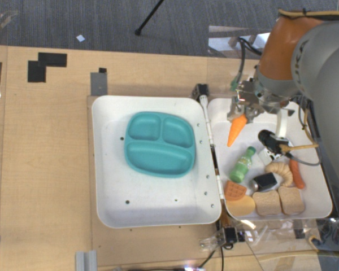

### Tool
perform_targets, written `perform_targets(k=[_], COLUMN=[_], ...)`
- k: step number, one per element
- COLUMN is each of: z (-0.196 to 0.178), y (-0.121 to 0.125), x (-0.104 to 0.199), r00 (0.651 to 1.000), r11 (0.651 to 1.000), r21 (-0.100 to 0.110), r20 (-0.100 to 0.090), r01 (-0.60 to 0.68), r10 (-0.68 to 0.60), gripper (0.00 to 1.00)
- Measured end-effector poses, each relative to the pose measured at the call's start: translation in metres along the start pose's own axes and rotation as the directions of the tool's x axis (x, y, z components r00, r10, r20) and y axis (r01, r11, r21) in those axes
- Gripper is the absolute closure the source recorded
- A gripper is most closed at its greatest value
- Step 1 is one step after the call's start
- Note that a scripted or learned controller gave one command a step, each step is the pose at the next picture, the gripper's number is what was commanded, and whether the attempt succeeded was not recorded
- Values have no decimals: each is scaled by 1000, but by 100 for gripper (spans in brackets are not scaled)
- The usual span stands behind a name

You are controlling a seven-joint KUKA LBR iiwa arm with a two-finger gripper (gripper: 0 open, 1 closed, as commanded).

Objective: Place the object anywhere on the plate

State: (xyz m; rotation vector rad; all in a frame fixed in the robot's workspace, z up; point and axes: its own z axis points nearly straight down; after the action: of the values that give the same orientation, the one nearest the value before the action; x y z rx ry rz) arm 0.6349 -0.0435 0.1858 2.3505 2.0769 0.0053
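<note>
Gripping carrot (pixel 236 130) by its thick top, claw (pixel 244 115) clenched on it; light, stiff, tapered, smooth—may slip. Plate (pixel 159 144) well apart.

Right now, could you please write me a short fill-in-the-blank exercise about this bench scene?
1. The teal plate lies in the ____ bin.
2. The toy carrot hangs from the hand above the ____ bin.
3. The plate has ____ compartments.
4. The small bottle is ____ in colour.

Missing words: left; right; three; green
</note>
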Motion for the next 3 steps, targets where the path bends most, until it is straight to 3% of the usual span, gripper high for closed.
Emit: perform_targets(k=[1,2,3], z=[-28,-28,2], y=[-41,-40,-7], x=[65,62,152], r00=[999,999,998], r11=[999,999,998], r21=[-2,-1,4], r20=[-4,-2,-5], r01=[46,42,61], r10=[-46,-42,-61], gripper=[100,0,0])
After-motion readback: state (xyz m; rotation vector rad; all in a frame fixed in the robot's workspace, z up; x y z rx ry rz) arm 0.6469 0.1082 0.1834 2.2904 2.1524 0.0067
